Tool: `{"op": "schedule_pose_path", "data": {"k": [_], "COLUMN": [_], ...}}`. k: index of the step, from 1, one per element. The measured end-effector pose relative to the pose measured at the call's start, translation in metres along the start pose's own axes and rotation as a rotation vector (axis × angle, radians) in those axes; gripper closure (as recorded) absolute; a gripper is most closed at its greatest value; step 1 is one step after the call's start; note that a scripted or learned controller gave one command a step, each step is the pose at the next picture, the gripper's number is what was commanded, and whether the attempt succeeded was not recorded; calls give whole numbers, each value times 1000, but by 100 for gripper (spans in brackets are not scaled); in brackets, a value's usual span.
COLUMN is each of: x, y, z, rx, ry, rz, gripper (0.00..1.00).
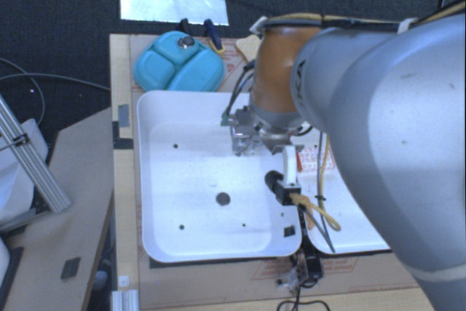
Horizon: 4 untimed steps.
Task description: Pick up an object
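A small dark round disc-like object [223, 199] lay on the floor of the left white bin [156, 156], toward its near edge, unpicked (so the grasp seemingly remained), while the gripper [246, 140] hung near that bin's right edge.

Tool [244, 142] above left white bin [156, 156]; dark disc [223, 199] inside

lidded container [178, 63] behind left bin [156, 156] | arm [364, 84] over right bin [357, 229]

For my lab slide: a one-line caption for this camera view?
Grey arm reaches over the left white bin, gripper low inside; blue dish behind.
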State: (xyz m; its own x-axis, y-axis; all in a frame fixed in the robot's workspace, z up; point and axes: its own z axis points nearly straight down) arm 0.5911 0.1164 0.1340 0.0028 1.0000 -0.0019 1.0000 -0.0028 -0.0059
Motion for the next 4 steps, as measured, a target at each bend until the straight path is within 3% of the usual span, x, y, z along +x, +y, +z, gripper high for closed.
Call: {"op": "schedule_pose_path", "data": {"k": [1,2,3,4], "x": [73,98,86,105], "y": [13,29,-34,61], "z": [-197,-100,-87,-133], "rx": [-27,-3,-1,-20], "ry": [11,2,1,5], "rz": [-14,-9,-2,-8], "gripper": [100,100,100,100]}}
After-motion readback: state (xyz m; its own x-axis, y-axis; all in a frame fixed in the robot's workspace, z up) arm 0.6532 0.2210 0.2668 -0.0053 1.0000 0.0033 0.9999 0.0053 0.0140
